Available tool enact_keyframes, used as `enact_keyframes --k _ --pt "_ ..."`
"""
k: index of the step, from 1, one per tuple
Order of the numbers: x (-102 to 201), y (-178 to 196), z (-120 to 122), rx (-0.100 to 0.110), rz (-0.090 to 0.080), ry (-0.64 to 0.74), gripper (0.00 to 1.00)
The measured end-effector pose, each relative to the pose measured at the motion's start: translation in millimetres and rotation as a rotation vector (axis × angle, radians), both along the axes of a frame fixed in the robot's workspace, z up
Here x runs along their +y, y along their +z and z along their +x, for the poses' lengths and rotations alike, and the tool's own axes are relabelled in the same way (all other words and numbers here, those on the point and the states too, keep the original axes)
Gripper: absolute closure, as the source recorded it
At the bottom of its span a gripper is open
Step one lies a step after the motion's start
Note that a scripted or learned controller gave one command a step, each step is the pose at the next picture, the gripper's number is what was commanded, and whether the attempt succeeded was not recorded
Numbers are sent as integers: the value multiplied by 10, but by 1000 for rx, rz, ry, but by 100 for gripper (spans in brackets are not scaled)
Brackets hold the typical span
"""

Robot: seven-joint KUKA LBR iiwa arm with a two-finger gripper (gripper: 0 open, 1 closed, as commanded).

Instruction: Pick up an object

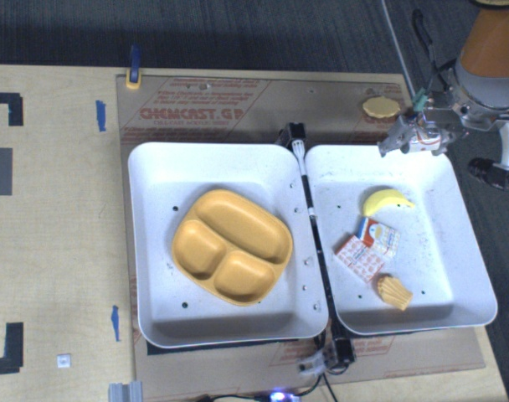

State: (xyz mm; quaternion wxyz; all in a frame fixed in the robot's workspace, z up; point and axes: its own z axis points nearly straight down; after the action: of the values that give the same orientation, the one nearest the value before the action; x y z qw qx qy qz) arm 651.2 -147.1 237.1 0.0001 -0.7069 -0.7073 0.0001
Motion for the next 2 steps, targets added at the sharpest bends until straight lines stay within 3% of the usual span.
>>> enact_keyframes --k 1,2 --pt "-413 -1133 -802 0 0 -1 0" --pt "-71 -1477 -1101 -11 -2 -1 0"
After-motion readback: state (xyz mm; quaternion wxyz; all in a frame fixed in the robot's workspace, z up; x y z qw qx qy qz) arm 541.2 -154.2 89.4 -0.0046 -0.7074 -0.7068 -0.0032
